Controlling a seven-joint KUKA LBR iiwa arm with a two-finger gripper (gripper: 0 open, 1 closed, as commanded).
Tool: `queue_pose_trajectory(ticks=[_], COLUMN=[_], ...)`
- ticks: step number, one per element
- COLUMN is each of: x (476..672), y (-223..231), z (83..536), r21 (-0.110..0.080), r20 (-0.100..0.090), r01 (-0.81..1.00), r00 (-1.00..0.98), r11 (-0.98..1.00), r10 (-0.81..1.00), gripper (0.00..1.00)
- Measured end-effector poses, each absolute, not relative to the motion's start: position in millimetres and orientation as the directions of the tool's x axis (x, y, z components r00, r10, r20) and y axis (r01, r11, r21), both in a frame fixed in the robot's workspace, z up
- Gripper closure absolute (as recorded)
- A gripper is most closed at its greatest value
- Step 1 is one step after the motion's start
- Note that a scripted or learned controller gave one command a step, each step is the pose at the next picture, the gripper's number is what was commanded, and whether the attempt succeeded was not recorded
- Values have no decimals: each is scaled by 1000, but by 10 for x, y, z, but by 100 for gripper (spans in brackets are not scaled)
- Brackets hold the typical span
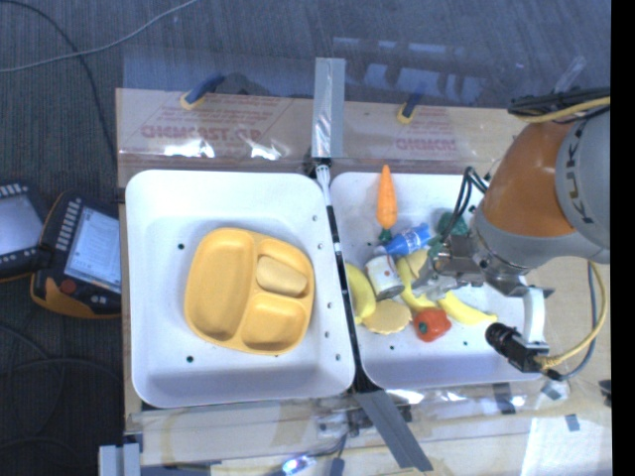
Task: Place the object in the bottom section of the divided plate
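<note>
Gripper (pixel 434 278) sits low in the right bin (pixel 417 360), over the toy food pile (pixel 402 286); I cannot tell its opening. Yellow divided plate (pixel 248 288) lies at nine o'clock, left bin (pixel 159 365).

In the left bin (pixel 149 365) the yellow divided plate (pixel 220 286) sits in the middle, with a tan lump (pixel 282 276) in its right section and its other two sections bare, and open white floor runs round it on every side. The ridge (pixel 337 276) where the two bins meet stands between it and the right bin (pixel 437 370). There the arm (pixel 541 196) hangs over the right half and a crowd of toys fills the middle: a carrot (pixel 386 198) far, a blue bottle (pixel 408 238), bananas (pixel 359 291), a red pepper (pixel 431 324), leaving bare floor along the near wall.
</note>
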State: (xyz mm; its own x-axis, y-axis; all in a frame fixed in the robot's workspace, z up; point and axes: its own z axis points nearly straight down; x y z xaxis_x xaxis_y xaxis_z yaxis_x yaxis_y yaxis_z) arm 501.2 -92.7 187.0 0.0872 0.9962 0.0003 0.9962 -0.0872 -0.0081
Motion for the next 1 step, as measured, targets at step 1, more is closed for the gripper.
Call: queue_pose_trajectory(ticks=[1], x=[5011], y=[-928], z=[1869], r21=[-9], r20=[0], r01=[996], r00=[87], r11=[-87], r10=[996], gripper=[0])
